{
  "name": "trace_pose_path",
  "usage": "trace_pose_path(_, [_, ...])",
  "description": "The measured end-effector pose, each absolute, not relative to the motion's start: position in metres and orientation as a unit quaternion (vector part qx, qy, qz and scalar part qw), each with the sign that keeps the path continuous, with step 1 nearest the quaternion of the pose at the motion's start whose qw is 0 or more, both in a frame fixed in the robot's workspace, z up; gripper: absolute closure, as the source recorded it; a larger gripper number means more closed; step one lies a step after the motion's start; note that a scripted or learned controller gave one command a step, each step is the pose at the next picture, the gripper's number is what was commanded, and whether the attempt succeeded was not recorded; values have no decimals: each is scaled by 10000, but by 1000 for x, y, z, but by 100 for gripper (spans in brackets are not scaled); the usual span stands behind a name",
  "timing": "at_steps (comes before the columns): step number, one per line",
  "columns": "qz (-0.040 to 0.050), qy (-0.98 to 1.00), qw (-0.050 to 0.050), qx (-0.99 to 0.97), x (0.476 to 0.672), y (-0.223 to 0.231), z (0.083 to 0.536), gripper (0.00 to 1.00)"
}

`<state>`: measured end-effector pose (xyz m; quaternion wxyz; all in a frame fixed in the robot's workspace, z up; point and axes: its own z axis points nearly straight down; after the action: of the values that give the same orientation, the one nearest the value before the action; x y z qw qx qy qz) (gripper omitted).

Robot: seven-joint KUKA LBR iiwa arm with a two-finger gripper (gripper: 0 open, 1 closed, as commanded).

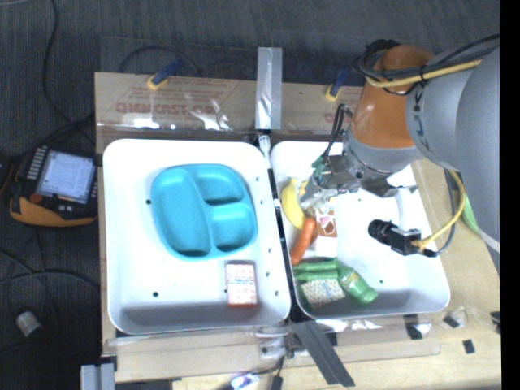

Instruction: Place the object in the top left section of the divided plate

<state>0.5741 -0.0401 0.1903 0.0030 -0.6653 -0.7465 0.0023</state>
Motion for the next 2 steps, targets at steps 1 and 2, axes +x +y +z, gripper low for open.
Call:
trace_pose_path(1, [19, -7216, 13, -6923, 595, 43, 182, 100])
trace_pose_path(2, [30, -7508, -11, -6605, 654, -18, 183, 100])
